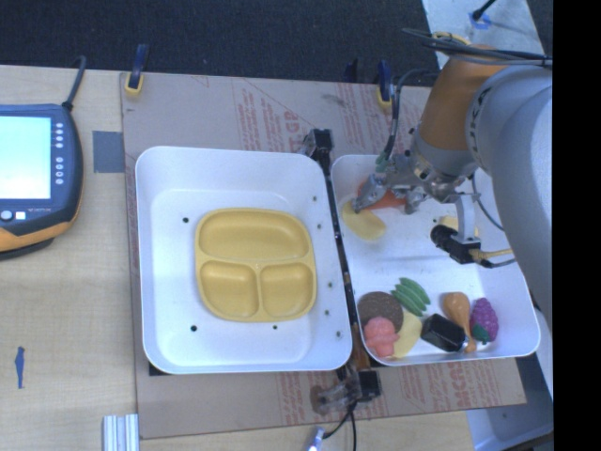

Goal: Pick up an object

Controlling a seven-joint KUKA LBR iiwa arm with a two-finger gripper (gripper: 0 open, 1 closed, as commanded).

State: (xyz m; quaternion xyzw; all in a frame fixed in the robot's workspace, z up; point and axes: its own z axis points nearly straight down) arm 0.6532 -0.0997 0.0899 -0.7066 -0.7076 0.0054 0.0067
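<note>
Evidently the approach is the step in hand, and I judge the pick not yet made. Farthest left of the yellow divided tray [255,263] lies a grey-screened handset [33,177], well apart from it. The tray itself sits in the middle of the left bin [155,252]. Just right of the tray, across the two rims, begins the right bin [512,350], which holds every loose thing.

Right of the tray's upper corner lies a pale yellow piece [364,224], the likeliest target. Right of the tray's lower corner sits a cluster: a brown disc [379,306] with a pink lump [379,333] touching it, then a green pod [410,294], a black block [441,332], an orange-brown piece [456,306], and purple grapes [484,319] farthest from the tray.

The gripper [390,198] hangs low, right of the tray's top edge and just beside the pale yellow piece. Whether the claw is apart or together I cannot tell, since its tip is a blur of grey and reddish parts.

The arm comes in from the side away from the tray, orange band above the wrist and the wrist turned downward over the bin.

The next move, as I judge it, calls for centring over the pale piece, descending and closing. The piece looks flat and lies near the bin wall, so a clean grip may be hard.
</note>
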